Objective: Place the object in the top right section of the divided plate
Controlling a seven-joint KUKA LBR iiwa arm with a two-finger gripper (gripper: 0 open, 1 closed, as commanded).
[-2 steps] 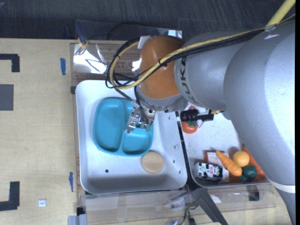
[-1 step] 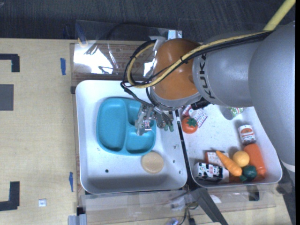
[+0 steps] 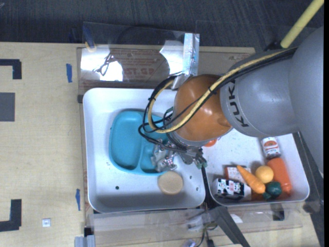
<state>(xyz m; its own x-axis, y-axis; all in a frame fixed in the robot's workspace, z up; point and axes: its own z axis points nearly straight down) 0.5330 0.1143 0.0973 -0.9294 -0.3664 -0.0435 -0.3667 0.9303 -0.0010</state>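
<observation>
The two-finger gripper (image 3: 167, 161) hangs over the near right end of the blue divided plastic plate (image 3: 126, 140), and whether it is released or clenched cannot be told. Just beside it, toward the near edge of the left white bin (image 3: 97, 179), a round tan biscuit-like disc (image 3: 170, 182) lies on the bin floor, off the plate. The grey arm with its orange band (image 3: 198, 109) covers the plate's right side. In the right white bin (image 3: 300, 187), near its front edge, lie an orange carrot (image 3: 251, 178), a yellow ball (image 3: 264, 174), an orange bottle (image 3: 280, 171) and a black-and-white carton (image 3: 230, 188).
</observation>
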